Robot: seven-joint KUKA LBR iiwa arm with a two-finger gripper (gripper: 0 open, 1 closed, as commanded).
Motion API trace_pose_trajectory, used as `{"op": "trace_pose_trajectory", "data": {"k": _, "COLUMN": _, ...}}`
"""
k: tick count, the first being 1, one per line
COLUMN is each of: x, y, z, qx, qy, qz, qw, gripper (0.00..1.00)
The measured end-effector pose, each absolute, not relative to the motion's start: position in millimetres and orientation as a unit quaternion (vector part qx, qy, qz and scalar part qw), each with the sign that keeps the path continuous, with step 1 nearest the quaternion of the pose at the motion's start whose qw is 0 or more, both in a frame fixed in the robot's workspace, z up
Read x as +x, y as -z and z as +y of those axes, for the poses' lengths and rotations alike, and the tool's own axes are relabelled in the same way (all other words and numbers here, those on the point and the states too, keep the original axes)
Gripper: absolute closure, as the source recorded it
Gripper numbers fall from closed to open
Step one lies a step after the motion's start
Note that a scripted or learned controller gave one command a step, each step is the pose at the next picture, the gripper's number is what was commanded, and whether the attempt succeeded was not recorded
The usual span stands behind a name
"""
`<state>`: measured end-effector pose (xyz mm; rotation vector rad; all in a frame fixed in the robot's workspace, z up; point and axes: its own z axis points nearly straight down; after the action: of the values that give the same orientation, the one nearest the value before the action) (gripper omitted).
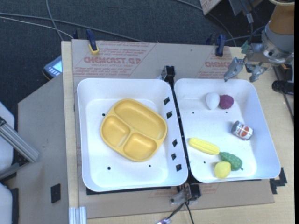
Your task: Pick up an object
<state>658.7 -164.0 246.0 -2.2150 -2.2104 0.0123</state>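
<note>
objects (206,146) lie in right bin (261,125); open claw (244,71) hovers above its far rim.

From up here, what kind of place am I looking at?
Probably a robot test bench: clamps pin a board under two white bins, toy food like a corn cob fills one, and cables trail across the floor.

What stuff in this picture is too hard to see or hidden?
- The arm: cut off by the camera view's top and right edges.
- The small can: label too small to read.
- The green toy: partly covered by the yellow ball, shape unclear.
- The white ball and purple ball: too small to tell what they are.
- The blue device left of the bench: half hidden by the board.
</note>
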Motion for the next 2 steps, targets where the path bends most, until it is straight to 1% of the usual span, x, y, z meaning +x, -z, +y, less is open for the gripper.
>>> {"op": "trace_pose_trajectory", "data": {"k": 1, "x": 660.7, "y": -253, "z": -163, "qx": -0.707, "qy": -0.0007, "qz": -0.707, "qw": 0.001, "gripper": 0.00}}
{"op": "trace_pose_trajectory", "data": {"k": 2, "x": 650.4, "y": -202, "z": -161, "qx": -0.707, "qy": -0.0022, "qz": -0.707, "qw": 0.004, "gripper": 0.00}}
